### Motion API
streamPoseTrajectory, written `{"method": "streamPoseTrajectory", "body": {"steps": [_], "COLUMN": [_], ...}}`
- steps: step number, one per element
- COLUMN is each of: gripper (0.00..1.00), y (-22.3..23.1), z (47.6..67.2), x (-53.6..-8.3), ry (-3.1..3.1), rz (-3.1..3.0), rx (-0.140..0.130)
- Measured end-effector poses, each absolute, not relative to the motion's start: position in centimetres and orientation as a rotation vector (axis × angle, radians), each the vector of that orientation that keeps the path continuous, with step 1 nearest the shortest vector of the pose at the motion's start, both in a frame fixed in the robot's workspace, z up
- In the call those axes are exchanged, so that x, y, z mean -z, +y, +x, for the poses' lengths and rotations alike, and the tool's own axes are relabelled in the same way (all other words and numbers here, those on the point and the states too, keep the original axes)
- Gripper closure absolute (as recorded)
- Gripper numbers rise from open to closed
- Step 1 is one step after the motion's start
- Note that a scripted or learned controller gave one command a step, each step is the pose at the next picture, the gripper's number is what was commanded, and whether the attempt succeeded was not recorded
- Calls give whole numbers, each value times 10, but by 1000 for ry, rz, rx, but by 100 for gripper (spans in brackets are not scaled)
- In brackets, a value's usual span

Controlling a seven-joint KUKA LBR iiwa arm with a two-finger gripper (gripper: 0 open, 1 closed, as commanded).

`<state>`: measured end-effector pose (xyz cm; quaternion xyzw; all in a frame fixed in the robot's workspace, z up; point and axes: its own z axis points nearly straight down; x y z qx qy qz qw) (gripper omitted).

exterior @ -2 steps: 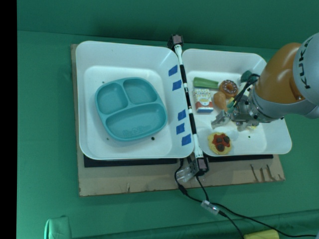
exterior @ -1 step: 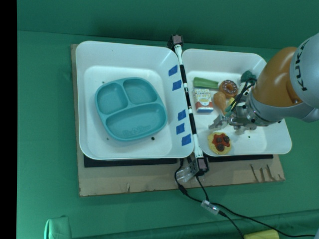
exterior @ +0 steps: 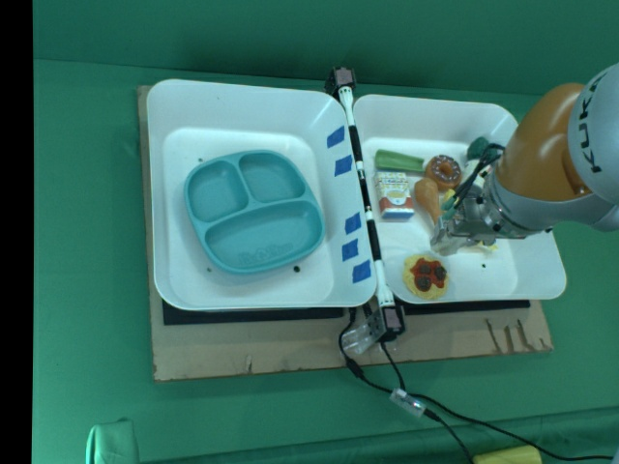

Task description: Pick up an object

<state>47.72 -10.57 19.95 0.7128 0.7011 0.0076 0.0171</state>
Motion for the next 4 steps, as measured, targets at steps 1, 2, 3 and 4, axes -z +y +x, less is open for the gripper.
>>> {"method": "streamPoseTrajectory", "body": {"steps": [1, 2, 3, 4], "gripper": [0, 0, 100, 0], "y": [-106, -101, -104, -104], "z": [477, 474, 477, 477], "x": [-200, -188, -200, -200], "ry": [2179, 2191, 2175, 2175], "rz": [2216, 2217, 2219, 2219], "rx": [-24, -16, -22, -22]}}
